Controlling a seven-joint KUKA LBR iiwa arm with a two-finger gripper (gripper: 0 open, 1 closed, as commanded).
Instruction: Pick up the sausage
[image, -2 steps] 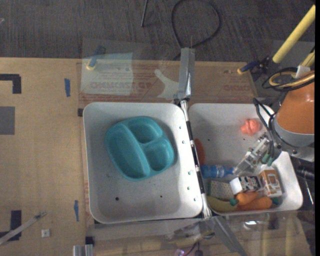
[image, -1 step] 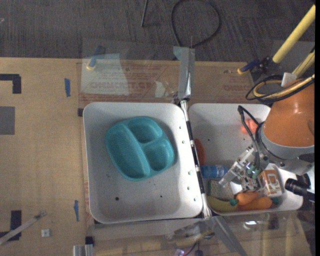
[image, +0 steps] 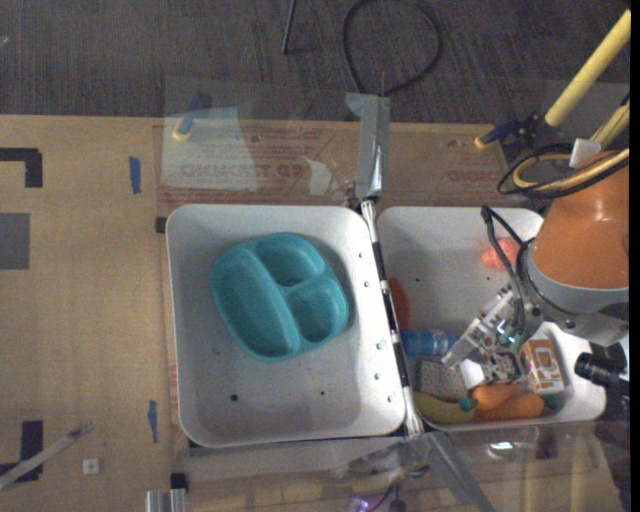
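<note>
A reddish, elongated piece that I take for the sausage (image: 398, 301) lies against the left wall of the right bin (image: 440, 240). My gripper (image: 484, 345) hangs low over the right bin's front half, to the right of the sausage and apart from it. It is above a cluster of toy food. The orange-banded arm (image: 588, 240) covers the bin's right side.
Under and around the gripper lie a blue item (image: 426, 343), a waffle-like square (image: 440, 377), a banana (image: 438, 407), an orange carrot-like piece (image: 512, 404) and a small printed box (image: 543, 365). A teal divided plate (image: 280, 296) sits in the left bin (image: 200, 380).
</note>
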